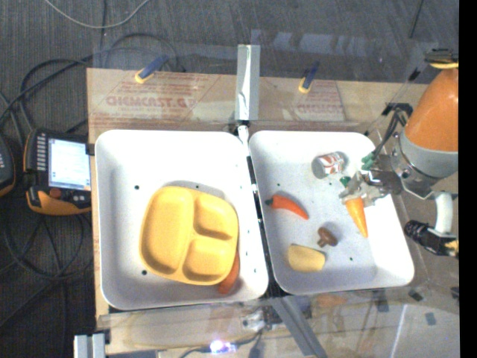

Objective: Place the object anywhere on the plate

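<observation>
End effector (358,190) hangs at the right bin's (387,271) right side, its fingers closed on the thick top of a toy carrot (358,214) that points down toward the bin floor. Yellow divided plate (191,234) lies in the left bin (119,170), well apart from the carrot

A robotics lab here: two white bins (104,222) on a cardboard-topped bench (194,99), loose cables (89,13) trailing over grey carpet (313,21), a teach pendant (63,171) lying at the left
</observation>
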{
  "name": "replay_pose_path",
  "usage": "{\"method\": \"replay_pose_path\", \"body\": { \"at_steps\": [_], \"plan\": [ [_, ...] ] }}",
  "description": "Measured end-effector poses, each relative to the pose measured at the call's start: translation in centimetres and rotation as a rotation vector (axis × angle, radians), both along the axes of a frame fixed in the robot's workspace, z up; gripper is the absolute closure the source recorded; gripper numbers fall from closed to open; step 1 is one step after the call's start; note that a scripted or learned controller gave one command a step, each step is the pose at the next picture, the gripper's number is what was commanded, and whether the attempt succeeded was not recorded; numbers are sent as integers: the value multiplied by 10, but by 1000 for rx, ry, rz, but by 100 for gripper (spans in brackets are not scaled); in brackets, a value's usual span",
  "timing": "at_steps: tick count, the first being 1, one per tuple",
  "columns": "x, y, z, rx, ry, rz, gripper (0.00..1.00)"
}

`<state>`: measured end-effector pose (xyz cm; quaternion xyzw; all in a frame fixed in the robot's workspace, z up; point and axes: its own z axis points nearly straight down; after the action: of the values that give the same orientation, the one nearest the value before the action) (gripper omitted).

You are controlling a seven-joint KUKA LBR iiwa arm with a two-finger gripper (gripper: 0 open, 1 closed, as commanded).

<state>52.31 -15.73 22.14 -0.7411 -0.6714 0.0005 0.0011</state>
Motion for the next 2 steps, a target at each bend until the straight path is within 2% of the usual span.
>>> {"method": "replay_pose_path", "body": {
  "at_steps": [1, 2],
  "plan": [
    [-15, 101, -39, 0, 2, 16, 100],
    [15, 160, -39, -2, 2, -23, 100]
  ]
}}
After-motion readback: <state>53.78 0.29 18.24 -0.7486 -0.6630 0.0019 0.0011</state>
